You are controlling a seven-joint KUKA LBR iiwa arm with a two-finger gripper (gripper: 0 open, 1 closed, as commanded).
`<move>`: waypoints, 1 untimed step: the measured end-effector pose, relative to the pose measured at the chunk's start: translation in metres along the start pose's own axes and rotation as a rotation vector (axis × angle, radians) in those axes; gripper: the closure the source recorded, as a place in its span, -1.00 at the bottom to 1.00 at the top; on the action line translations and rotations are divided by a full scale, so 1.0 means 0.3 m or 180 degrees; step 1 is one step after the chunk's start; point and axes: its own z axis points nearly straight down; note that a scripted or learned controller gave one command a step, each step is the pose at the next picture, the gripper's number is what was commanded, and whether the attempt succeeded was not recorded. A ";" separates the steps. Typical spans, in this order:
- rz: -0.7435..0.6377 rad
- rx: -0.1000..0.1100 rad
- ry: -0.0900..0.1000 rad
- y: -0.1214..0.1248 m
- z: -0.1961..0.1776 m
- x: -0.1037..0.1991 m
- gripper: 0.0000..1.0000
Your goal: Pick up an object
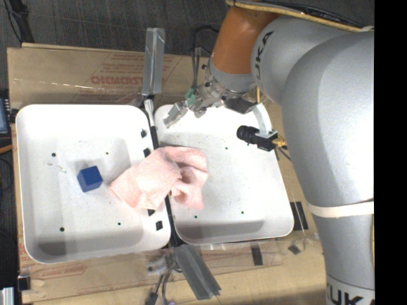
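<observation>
Arm (pixel 331 107): partial "KUKA" lettering in black near wrist, reads roughly "UKA"; again at lower right edge, "KUK" cut off. Cardboard (pixel 76 68) under bins: red printing, upside down, too faint to read. No other text legible.
</observation>
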 end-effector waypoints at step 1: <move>0.0000 0.0000 0.0000 0.000 0.000 0.000 -1.00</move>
